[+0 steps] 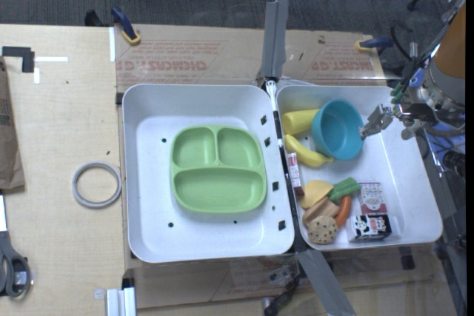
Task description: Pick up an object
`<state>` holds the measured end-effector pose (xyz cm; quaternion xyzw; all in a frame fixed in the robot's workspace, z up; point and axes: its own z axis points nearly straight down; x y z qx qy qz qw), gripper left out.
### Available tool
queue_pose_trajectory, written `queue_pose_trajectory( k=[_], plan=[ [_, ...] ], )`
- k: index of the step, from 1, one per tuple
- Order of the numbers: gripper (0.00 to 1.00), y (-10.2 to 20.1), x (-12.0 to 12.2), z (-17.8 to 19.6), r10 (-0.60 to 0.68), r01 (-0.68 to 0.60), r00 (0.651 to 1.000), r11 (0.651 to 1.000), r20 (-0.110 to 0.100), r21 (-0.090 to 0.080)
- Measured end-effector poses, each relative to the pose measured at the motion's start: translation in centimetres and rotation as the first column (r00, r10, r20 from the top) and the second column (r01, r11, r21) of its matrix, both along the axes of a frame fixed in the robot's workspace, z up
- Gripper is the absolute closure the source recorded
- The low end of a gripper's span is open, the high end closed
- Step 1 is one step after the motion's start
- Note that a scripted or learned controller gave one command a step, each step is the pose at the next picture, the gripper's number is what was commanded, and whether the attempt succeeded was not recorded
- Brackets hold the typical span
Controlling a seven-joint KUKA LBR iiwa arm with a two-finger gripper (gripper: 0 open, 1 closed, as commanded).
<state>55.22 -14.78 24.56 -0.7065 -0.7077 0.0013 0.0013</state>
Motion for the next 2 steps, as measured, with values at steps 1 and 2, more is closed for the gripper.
queue_pose_trajectory(
  k=[1,2],
  plan=[
    [0.0,3.9,-0.1,-10.9,-0.061,0.061,0.998,0.998,0.0,0.0],
    [0.0,3.2,2.9,-15.6,-0.468,0.468,0.884,0.884,-0.001,-0.003]
  ],
)
